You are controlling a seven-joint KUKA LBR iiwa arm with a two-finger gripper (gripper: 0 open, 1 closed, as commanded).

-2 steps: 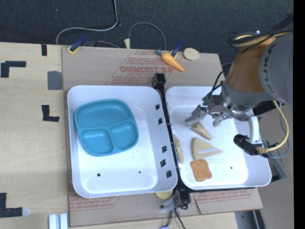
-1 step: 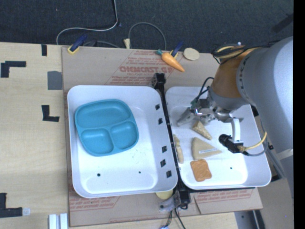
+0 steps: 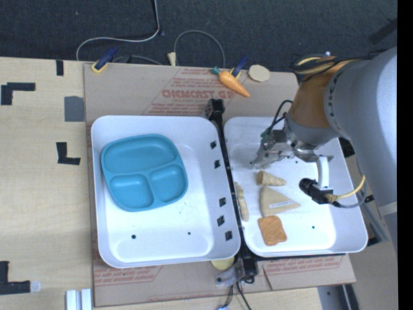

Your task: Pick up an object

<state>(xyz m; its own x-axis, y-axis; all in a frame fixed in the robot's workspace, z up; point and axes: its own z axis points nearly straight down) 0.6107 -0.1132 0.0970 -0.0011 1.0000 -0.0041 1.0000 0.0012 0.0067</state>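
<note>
The objects on offer lie in the right bin (image 3: 348,237), gathered in its left half. Nearest the front edge is a tan toast-like piece (image 3: 272,230), squarish, its long axis running roughly front to back. Just behind it sits a pale wedge (image 3: 276,202) whose point aims toward the bin's right edge, its long axis lying across the bin. Along the bin's left wall lies a slim pale strip (image 3: 242,202), long axis front to back. Farther back is a smaller cream wedge (image 3: 271,179), its point also toward the right, apart from the larger wedge. Behind that, the hand (image 3: 263,160) hangs low over the bin floor near the middle of the left half, close to the small wedge; nothing shows between its fingers, and whether they are spread or closed cannot be told. The left bin (image 3: 116,237) carries a blue divided plate (image 3: 144,171) toward its back left corner. Beyond both bins, on the cardboard sheet covering the surface (image 3: 32,173), a toy carrot (image 3: 233,83) lies with its tip toward the right, and a round beige piece (image 3: 259,73) sits just beside it.
</note>
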